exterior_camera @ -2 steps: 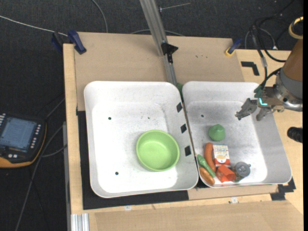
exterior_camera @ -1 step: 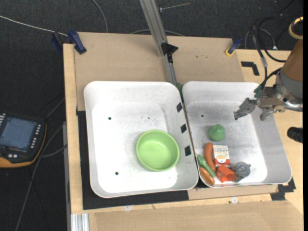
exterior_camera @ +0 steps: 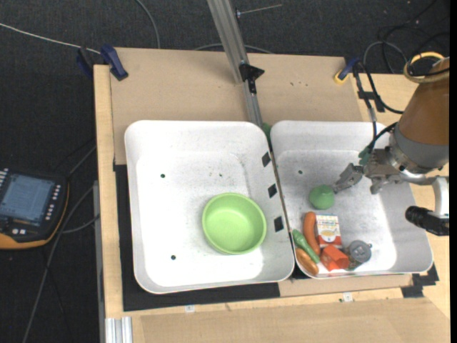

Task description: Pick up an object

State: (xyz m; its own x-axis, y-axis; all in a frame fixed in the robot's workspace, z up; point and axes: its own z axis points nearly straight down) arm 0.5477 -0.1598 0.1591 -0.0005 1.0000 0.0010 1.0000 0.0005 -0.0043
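Note:
In the right bin (exterior_camera: 400, 259), my gripper (exterior_camera: 356, 186) hovers in the middle. Its fingers are spread open and hold nothing. A small green ball (exterior_camera: 322, 196) lies just left of the left fingertip (exterior_camera: 338, 186), apart from it. Toward the front of the bin lies a cluster: an orange carrot (exterior_camera: 308, 231), a small white and orange carton (exterior_camera: 328, 228), a red piece (exterior_camera: 333, 258) and a grey round piece (exterior_camera: 359, 251). The arm's grey and orange wrist (exterior_camera: 427, 123) covers the bin's right rear corner.
The left bin (exterior_camera: 146, 148) holds a green bowl (exterior_camera: 234, 224) near its front right. A metal pole (exterior_camera: 228, 27) slants up from between the bins at the back. Black cables (exterior_camera: 378, 98) run along the bench's right rear.

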